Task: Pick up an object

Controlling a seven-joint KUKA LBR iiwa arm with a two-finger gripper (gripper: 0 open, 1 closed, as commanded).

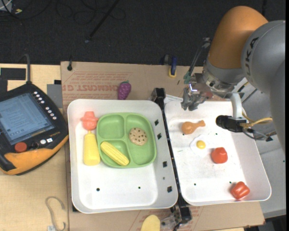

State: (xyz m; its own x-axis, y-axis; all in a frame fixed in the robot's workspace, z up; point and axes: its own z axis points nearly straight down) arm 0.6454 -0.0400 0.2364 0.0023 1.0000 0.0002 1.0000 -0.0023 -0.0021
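Above the right bin [260,177], gripper [190,104] of indeterminate finger state hangs over a chicken drumstick [192,126]; arm [250,47] bends down from the right.

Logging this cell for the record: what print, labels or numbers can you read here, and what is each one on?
Red print on the cardboard sheet behind the bins: upside down and too blurred to read.
Lettering on the arm: partial, not legible.
Teach pendant screen: lines of text, too small to read.

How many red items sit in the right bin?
2: a red pepper-like toy mid-bin, right of the fried egg, and another red toy near the front right corner. The arm may hide others.
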